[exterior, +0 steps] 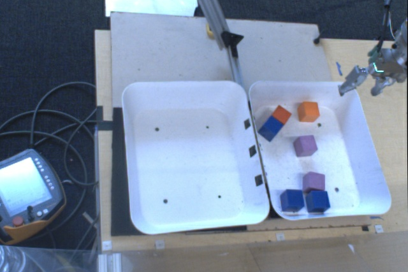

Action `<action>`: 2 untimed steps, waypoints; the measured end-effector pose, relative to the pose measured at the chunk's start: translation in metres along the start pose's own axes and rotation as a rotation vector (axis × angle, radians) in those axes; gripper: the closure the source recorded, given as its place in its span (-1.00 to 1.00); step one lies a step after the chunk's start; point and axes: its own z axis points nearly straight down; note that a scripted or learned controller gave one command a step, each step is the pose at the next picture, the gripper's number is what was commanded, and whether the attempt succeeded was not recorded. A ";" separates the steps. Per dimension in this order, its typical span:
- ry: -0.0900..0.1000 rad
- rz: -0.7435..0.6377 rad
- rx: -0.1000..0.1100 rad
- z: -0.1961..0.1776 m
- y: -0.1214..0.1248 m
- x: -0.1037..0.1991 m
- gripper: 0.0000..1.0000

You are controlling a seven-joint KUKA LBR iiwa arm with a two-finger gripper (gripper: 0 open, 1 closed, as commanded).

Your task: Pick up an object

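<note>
Beside the orange cube (308, 111), an orange-and-blue block (275, 123) leans near purple cubes (305, 145).

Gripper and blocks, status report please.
Gripper open, holding nothing, at right bin's upper right rim. Blocks untouched: orange, orange-blue pair, purple, purple, two blue. Nothing in the way.

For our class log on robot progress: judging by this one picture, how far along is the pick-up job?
Done: nothing lifted yet; all seven blocks lie in the right bin, among them the orange block and a purple block. In hand: the gripper hangs above the bin's upper right corner, fingers apart with nothing between them. Left: come down over a block, close on it and lift.
</note>
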 end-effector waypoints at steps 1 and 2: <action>-0.002 -0.001 -0.003 -0.002 0.001 0.000 -1.00; 0.000 0.001 0.001 0.058 -0.003 0.005 -1.00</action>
